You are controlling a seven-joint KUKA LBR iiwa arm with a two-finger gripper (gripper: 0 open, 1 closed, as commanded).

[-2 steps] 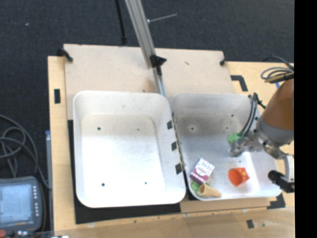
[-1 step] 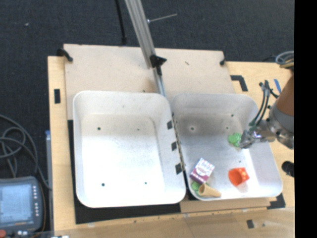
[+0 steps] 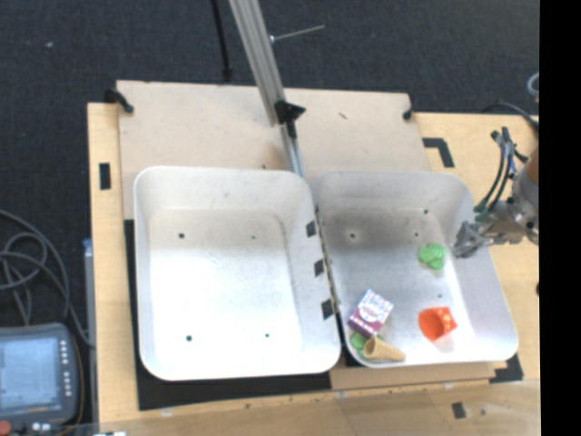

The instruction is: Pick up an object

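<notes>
Green object point(image 3: 432, 256) lies in the right bin point(image 3: 399, 198), toward the right middle of the frame, just left of my gripper point(image 3: 467, 241) and apart from it. Whether my gripper is parted or closed, I cannot tell. Lower in that bin sit an orange object point(image 3: 437, 322), a purple carton point(image 3: 370, 312) and a tan cone point(image 3: 384, 350).

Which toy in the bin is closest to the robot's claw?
The green toy. It lies just left of the gripper, while the orange toy, purple box and cone sit farther down.
</notes>
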